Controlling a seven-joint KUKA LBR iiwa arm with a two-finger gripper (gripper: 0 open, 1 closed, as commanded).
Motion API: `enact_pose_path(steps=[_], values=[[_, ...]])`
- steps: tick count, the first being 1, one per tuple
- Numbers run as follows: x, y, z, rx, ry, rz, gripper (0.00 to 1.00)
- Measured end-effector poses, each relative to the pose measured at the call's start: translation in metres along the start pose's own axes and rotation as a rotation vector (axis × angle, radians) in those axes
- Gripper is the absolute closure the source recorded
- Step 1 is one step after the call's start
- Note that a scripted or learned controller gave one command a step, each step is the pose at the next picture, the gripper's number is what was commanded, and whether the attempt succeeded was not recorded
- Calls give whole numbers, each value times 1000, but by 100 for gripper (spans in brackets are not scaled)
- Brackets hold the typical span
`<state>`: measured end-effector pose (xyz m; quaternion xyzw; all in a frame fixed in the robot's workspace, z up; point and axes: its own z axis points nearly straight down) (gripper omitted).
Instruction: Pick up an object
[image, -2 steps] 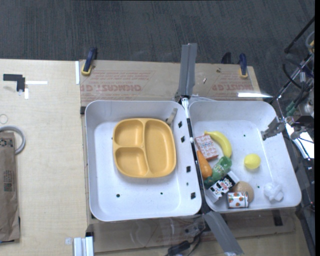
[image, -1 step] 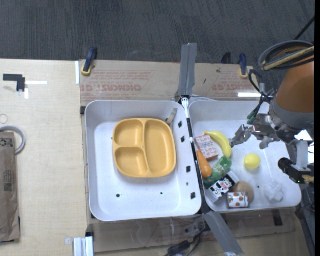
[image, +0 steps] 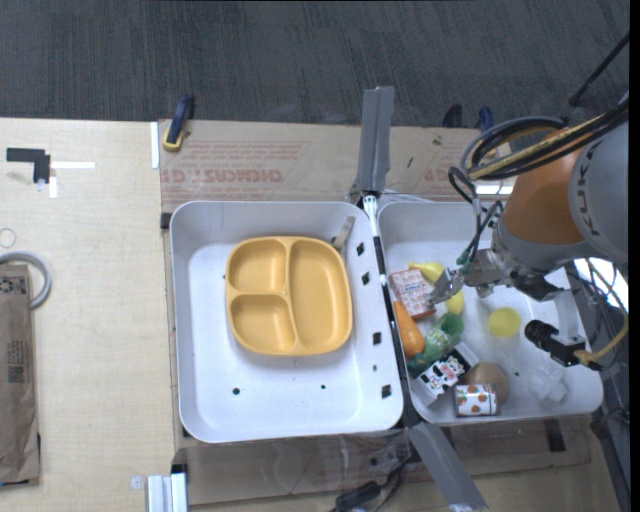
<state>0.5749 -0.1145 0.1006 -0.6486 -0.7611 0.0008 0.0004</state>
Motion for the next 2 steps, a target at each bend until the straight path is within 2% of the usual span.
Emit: enact_pose_path(steps=[1, 2], values=[[-1, 0, -7, 2, 0, 3, 100], [44, 4, -113, 3, -1, 190, 100]])
